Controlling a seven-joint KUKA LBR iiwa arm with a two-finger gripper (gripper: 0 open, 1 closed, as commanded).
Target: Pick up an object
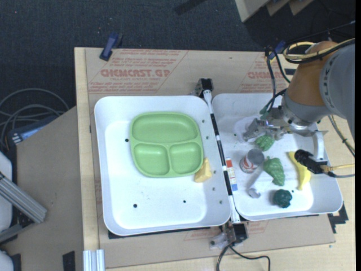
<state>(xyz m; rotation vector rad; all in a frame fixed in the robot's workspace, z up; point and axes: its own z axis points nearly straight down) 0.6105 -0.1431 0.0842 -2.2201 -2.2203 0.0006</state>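
Object nearest the gripper (255, 131): a pale green piece (264, 142), lying in the right bin (327, 199) at about 11 o'clock of that bin's floor. The gripper sits low over the bin, just at 11 o'clock of the piece, close to or touching it; which, I cannot tell. The wrist blocks the view, so I cannot tell how far open the gripper is or whether it has hold of anything. Nothing shows as lifted.

Other candidates in the same bin, all resting on the floor:
- small can (251, 161), near centre
- leafy green piece (275, 170), at 3 o'clock of the can, just beside it
- grey tool (254, 183), at 6 o'clock of the can
- dark green lump (282, 197), at 5 o'clock
- banana (302, 173), toward 3 o'clock, partly under a black part of the arm

Left bin (113, 168) holds a green tray (166, 143) and a yellow scrap (203, 173) at the tray's 4 o'clock corner.

Progress, as judged: the approach looks done and the arm is down among the objects. Still to do: a confirmed grasp and the lift. Task not yet complete.
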